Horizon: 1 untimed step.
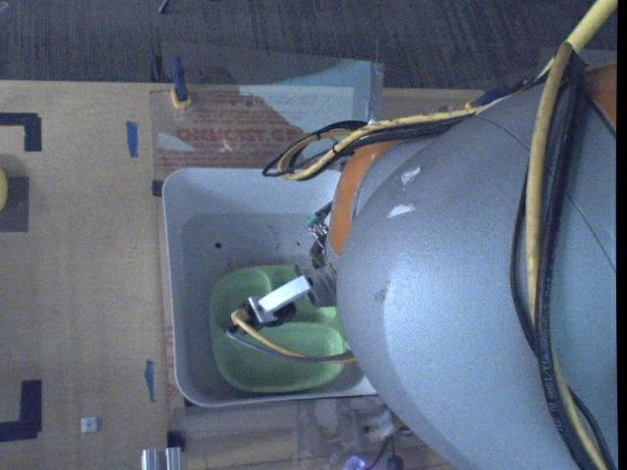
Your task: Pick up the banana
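Plainly, the arm [460,292] takes up most of the right half of the view. Its broad grey body comes in from the right and slopes down and to the left, into the white bin [186,262]. The orange band [345,189] sits at the narrow end of the grey body, over the bin's upper right part. Below the band the wrist points down toward the bin floor. Black and yellow cables [323,150] loop out from beside the band and run back along the arm's top.

The gripper [319,262] is low in the bin, at the upper right edge of a soft green thing [284,360] that lies across the bin's lower half. The arm's bulk covers so much of the gripper that whether it is apart, together or clamped on anything cannot be told.

Where the banana lies cannot be told. A small yellow shape [3,190] is cut off by the left edge, on the bench [78,292], well apart from the bin. It is too cropped to identify.
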### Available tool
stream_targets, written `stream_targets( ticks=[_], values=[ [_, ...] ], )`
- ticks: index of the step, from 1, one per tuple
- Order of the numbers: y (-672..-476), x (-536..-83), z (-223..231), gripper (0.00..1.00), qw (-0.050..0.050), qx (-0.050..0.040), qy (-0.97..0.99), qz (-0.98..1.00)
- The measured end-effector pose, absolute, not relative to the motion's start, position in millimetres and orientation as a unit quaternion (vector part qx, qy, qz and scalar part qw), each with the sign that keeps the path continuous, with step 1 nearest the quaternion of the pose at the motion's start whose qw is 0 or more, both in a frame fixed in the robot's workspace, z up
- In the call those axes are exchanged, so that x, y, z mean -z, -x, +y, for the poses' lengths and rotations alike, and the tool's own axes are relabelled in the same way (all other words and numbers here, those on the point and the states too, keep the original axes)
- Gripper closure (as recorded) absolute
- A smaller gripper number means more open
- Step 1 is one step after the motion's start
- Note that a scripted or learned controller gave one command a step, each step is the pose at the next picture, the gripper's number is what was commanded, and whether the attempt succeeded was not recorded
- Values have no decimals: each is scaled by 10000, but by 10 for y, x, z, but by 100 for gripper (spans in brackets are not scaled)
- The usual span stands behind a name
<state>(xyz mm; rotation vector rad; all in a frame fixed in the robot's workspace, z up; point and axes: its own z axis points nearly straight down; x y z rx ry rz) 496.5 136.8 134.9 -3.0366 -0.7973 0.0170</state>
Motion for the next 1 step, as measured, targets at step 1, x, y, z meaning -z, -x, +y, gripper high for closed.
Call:
stream_targets(
  ticks=[1],
  values=[
    [-4945,-1429,1381,100,15,-95,9666,-2560]
  ],
)
